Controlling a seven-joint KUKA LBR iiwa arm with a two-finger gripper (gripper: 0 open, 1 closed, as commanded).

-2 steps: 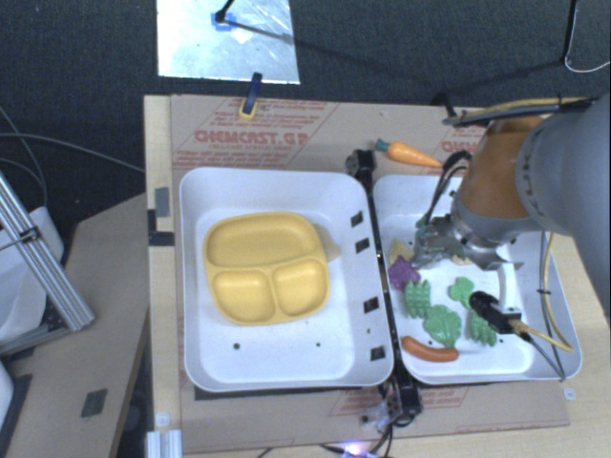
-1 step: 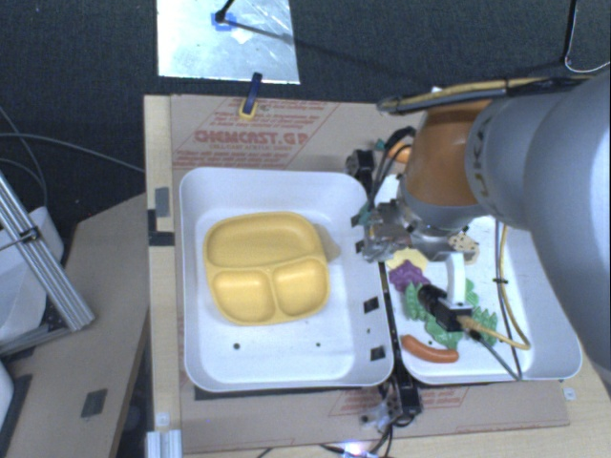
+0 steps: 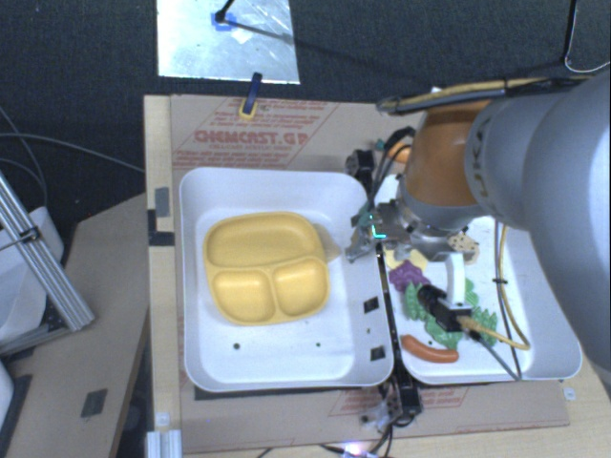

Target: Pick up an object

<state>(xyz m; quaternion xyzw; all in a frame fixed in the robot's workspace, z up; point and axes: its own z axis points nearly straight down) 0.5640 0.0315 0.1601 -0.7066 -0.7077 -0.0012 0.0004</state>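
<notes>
My gripper (image 3: 372,238) hangs low over the wall between the two bins, at the upper left corner of the right bin (image 3: 549,356). Just below and right of it lie a purple bunch of toy grapes (image 3: 409,275), a green leafy toy (image 3: 423,315) and a red sausage (image 3: 430,351). A white stick-shaped piece (image 3: 458,280) and a beige spotted block (image 3: 465,246) lie further right. Nothing shows in the gripper's grasp. The grey and orange wrist (image 3: 444,165) hides the upper part of the right bin.
The left bin (image 3: 277,356) holds a yellow divided plate (image 3: 267,267). A cable runs across the right bin's lower right part. The cardboard sheet (image 3: 258,136) under the bins carries a small blue and yellow item (image 3: 251,96) at the back.
</notes>
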